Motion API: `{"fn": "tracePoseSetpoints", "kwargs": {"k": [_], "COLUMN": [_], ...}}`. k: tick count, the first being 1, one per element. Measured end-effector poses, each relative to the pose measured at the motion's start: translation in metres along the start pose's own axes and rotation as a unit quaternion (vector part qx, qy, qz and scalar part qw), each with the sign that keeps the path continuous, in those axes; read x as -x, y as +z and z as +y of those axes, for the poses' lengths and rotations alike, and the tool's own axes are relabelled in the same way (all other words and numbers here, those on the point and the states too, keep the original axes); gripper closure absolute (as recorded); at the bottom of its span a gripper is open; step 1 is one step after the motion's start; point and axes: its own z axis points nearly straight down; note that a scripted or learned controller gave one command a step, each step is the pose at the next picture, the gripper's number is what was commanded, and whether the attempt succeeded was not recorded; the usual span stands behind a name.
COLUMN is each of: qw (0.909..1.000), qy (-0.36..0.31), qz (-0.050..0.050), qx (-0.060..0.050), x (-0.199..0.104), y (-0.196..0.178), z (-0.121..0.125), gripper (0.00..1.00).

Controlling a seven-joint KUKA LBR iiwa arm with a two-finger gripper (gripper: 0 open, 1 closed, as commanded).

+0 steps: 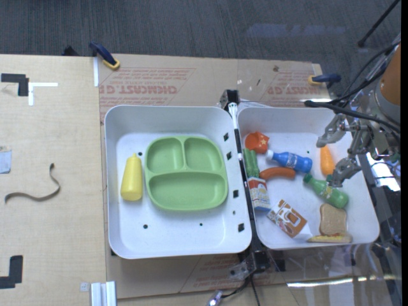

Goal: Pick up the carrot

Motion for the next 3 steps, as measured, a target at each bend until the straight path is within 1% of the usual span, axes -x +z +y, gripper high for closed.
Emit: {"fn": "tracePoseSetpoints", "kwargs": {"k": [1,2,3], "qw": [0.9806,0.9814,0.9818], "qy": [0.196,0.192,0.19], "qz": [0.0,-0.002,-0.005], "qx": [-0.001,-0.001,-0.002], "x": [0.04,0.079,0.081], "y": [0.079,0.191,0.18], "z": [-0.05,-0.092,-0.091], "gripper": [0.0,0.0,1.0]}}
